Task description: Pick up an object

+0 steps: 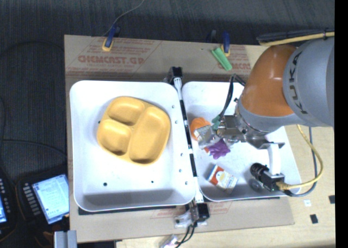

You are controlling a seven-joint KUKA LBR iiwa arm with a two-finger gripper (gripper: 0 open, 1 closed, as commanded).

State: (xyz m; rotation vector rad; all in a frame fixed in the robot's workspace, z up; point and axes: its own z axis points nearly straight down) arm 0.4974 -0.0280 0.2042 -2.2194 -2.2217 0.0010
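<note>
1. Hand (217,130) hung low over the right bin (202,95), about halfway along that bin's left edge, right on top of a little clump of stuff. Couldn't tell if it was open or closed, since the wrist blocked the view.
2. The clump was an orange object (198,125) sitting against the bin's left edge, with a purple object (218,148) just beside it toward the bin's middle. There was also something crinkly between them, but it was too small to call.
3. My read on the step was that it was lining up for a grab. Nothing was visibly held. The target was probably the orange or the purple one, but I honestly couldn't say which.
4. The next move would call for settling on one item rather than both, closing on it, then lifting straight up. The bin's left edge sat close, so there wasn't much room on that side.
5. The orange one looked roundish, with no real long axis and no clear pointing direction. The purple one was crumpled, same story.
6. A small carton (220,177) lay near the bin's front edge, with its long axis slanting from the left edge toward the front right corner.
7. The yellow divided dish (134,129) sat in the left bin (87,187), well apart from all this.
</note>
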